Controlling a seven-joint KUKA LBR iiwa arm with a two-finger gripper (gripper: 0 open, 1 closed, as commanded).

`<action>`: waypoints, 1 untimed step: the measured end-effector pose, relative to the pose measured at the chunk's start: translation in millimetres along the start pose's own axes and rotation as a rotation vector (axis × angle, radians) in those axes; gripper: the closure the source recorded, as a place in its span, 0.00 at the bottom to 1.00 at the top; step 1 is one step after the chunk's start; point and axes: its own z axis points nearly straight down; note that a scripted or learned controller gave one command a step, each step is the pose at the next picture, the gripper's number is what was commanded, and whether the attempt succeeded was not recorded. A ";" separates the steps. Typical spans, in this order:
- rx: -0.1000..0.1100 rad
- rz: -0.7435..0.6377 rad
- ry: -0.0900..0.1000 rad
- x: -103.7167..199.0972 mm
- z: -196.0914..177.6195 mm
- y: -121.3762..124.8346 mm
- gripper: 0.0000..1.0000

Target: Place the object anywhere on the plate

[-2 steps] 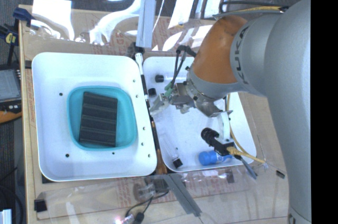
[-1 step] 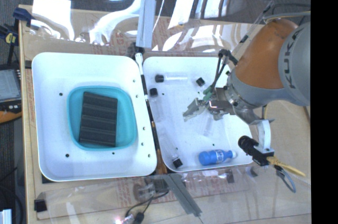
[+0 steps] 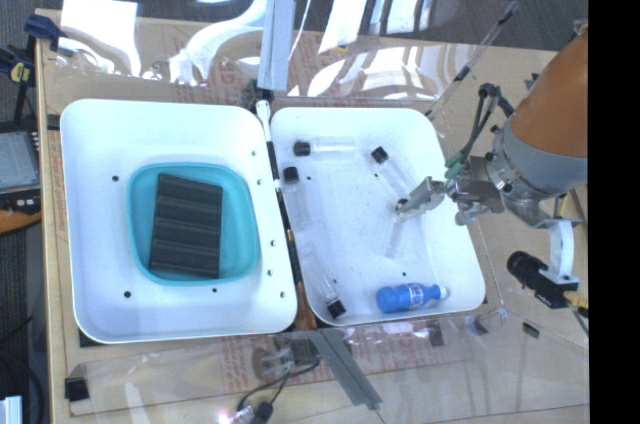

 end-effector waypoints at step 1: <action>0.005 -0.036 0.001 -3.0 151.7 -0.5 0.00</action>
